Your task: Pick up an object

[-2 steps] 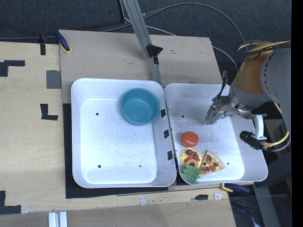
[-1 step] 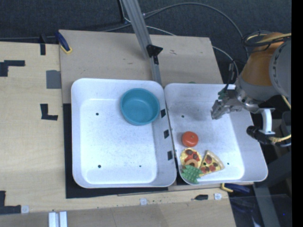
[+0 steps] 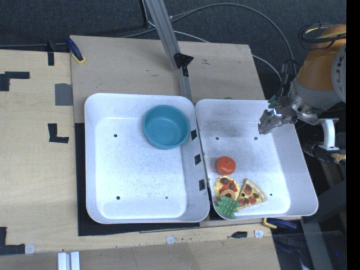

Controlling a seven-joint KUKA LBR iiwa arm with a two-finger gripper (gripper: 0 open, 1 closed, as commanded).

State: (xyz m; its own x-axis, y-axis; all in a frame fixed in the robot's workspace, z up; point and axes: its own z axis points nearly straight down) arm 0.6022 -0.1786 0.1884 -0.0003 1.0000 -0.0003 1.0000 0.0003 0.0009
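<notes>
Nearest the camera, at the front edge of the right-hand shallow white plastic bin (image 3: 292, 167): a small green leafy toy piece (image 3: 227, 207), lying against the bin's near-left corner.

Touching it on its far side: a round toy pizza piece with red and yellow toppings (image 3: 225, 187). Just beside that, toward the right: a triangular toy pizza slice, tan crust with red spots (image 3: 251, 193). The three form one tight cluster on the bin floor.

Just beyond the cluster, apart from it by a narrow gap: a small round red-orange toy resembling a tomato (image 3: 226, 165), standing alone on the speckled floor near the bin's left wall.

Gripper: two-finger metal gripper (image 3: 266, 122) on a grey arm with an orange band (image 3: 322, 66), positioned over the far right part of the same bin, near its right wall. It is well apart from all four toys. Nothing is visible between the fingers; whether they are spread or closed cannot be told at this angle and size.

Left-hand shallow white plastic bin (image 3: 112, 184), side by side with the first, the two rims meeting along the middle. Contents: one round teal-blue plastic bowl (image 3: 166, 126), upright, at the far right corner of that bin.

Surroundings: a tan wooden bench top (image 3: 34, 167) with dark tape marks, a slanted grey metal pole (image 3: 166, 32) rising from behind the bins, and black cables (image 3: 236, 7) looping over the dark floor beyond.
</notes>
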